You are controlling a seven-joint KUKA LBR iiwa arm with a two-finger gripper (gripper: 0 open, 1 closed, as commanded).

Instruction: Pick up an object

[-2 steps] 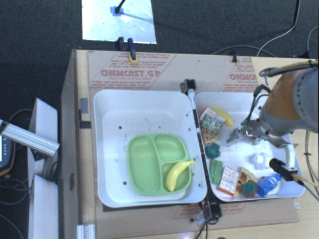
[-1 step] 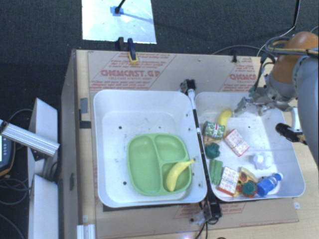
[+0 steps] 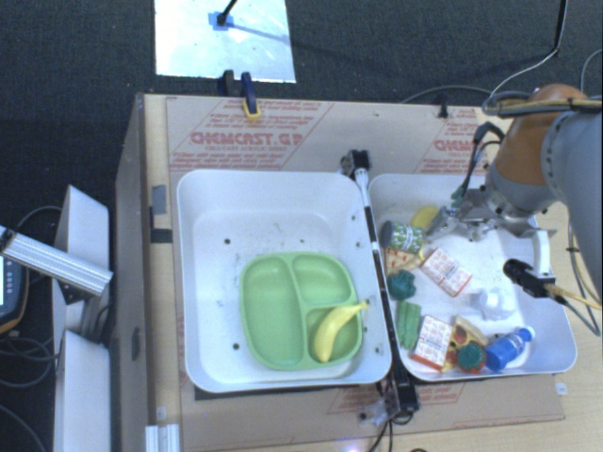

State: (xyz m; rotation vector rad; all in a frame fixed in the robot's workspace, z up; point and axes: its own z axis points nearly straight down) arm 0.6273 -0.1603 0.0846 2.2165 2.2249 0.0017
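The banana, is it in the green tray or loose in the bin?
In the tray. The banana lies in the lower right compartment of the green tray, its tip poking over the tray's right rim, in the left bin.

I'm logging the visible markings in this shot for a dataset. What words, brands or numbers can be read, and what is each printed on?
"CHEMCAST GP": red print on the brown protective sheet under the bins, behind the left bin.
Similar red print on the sheet behind the right bin: partly hidden, not readable.
Smaller red lines around it: too small to read.
Red and white cartons in the right bin: print blurred.
Small can: label unreadable.
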